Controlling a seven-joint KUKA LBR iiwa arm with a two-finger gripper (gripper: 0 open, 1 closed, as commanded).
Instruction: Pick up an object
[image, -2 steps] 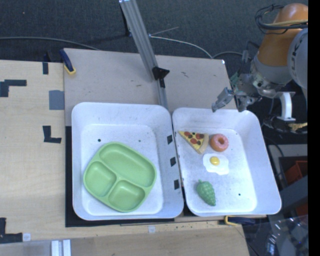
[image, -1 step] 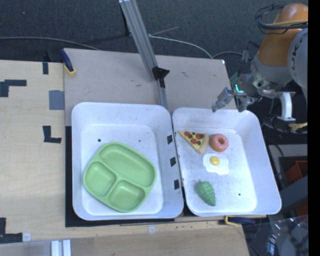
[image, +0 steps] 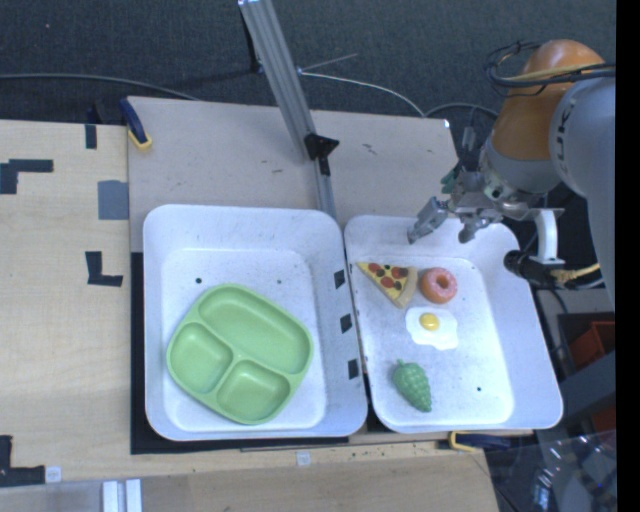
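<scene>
1. The gripper (image: 441, 228) hangs over the far rim of the right bin (image: 520, 340), its two fingers (image: 420, 226) spread apart with nothing between them.
2. The donut (image: 438, 285) lies just below the fingers in the view, nearer the camera, on the bin floor and apart from them.
3. The pizza slice (image: 389, 280) sits beside the donut, below and to the left of the fingers, close to the bin's left wall.
4. The fried egg (image: 432, 327) rests further toward the camera than the donut, almost straight below the fingers in the view.
5. The green grape bunch (image: 411, 385) lies farthest from the fingers, near the bin's front edge.
6. The left bin (image: 160, 300), well to the left of the fingers, holds a green divided plate (image: 240, 352).
</scene>
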